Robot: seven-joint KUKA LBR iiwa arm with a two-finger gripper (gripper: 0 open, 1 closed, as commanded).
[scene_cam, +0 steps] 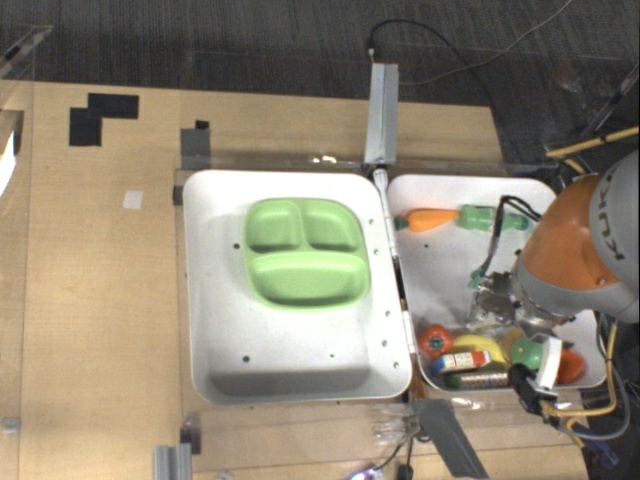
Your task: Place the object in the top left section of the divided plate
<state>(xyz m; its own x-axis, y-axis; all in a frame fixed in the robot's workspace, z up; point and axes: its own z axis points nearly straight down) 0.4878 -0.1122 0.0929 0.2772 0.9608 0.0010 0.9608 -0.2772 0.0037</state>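
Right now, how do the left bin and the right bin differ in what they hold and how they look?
The left bin holds a single green divided plate near its middle; the right bin holds several small toy foods, among them a carrot at its far side and a cluster along its near edge. The arm's gripper is over the right bin, not the left bin. Both are shallow, white and sit side by side.

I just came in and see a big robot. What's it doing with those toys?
The robot arm is reaching down into the right bin, over a pile of toy food along its near edge. A toy carrot lies apart at the far side. The green plate sits in the left bin, with nothing in its sections yet.
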